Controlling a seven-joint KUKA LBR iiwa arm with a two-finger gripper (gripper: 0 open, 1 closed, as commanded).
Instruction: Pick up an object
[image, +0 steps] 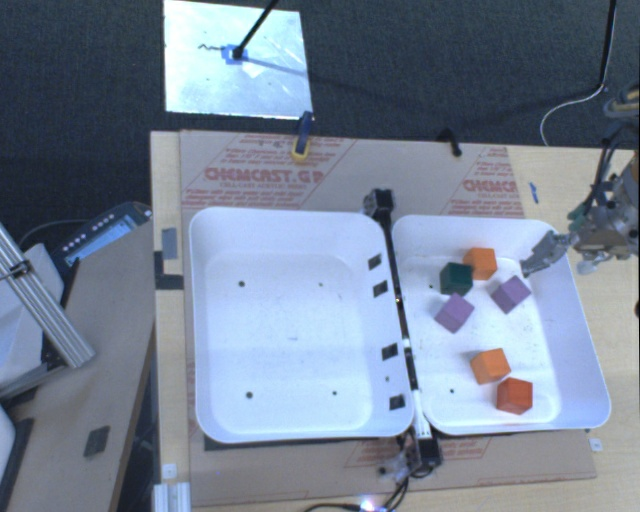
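Observation:
The right bin (580, 345) holds several blocks. An orange block (481, 262) and a dark green block (457, 278) sit at its far side. Two purple blocks (511, 294) (454, 312) lie in the middle. Nearer the front are another orange block (490, 365) and a red block (514, 396). My gripper (563, 259) hangs over the bin's far right rim, to the right of the first orange block and apart from every block. It is open, with nothing between its fingers.
The left bin (290, 330) lies beside the right one, with a black divider strip (392, 310) between them. A shiny metal sheet (237, 60) lies beyond the bench. A cable (570, 105) hangs at the upper right.

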